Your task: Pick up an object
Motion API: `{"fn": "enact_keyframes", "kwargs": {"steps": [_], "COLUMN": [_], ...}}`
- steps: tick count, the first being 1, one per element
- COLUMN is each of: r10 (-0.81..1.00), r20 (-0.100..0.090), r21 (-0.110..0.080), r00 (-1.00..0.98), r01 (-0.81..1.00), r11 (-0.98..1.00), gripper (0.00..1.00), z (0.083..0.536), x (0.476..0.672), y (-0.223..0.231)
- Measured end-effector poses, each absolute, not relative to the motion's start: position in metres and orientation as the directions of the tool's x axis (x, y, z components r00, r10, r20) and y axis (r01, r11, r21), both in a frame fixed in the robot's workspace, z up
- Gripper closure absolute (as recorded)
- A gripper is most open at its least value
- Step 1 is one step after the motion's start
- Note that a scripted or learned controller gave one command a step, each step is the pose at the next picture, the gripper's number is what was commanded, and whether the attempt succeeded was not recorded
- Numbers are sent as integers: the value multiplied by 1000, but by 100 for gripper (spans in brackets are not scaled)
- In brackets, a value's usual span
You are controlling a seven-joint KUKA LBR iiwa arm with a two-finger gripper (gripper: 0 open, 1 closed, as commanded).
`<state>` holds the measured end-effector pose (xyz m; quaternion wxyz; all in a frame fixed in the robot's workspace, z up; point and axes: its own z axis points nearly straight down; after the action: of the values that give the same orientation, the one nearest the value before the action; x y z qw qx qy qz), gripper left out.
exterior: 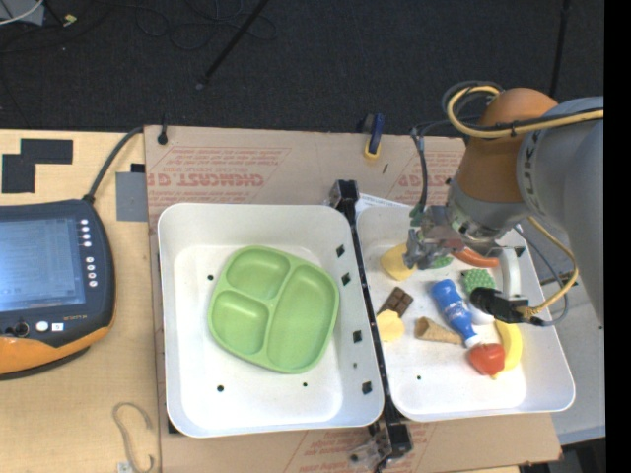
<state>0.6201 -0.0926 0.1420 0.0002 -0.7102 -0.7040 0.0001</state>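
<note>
My gripper [424, 253] hangs low over the far part of the right bin [552, 387], right beside a pale yellow piece [395, 261] and above a green item [441, 259]. Nearby lie a blue bottle [453, 309], a brown block [396, 301], a yellow chunk [390, 327], a cone-shaped piece [434, 330], a red fruit [487, 360], a banana [510, 342], an orange strip [477, 258] and a green textured piece [478, 278]. Nothing can be seen between the gripper's tips.
The left bin [182, 382] holds a green divided plate [273, 308]. A tablet [49, 274] rests on the bench at the far left. A black divider [357, 284] runs between the two bins. The near part of the right bin is bare white floor.
</note>
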Motion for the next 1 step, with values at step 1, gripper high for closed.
{"fn": "enact_keyframes", "kwargs": {"steps": [1], "r10": [1000], "r20": [0], "r21": [3], "r00": [0], "r01": [1000], "r11": [0], "gripper": [100], "z": [191], "x": [628], "y": [-88]}}
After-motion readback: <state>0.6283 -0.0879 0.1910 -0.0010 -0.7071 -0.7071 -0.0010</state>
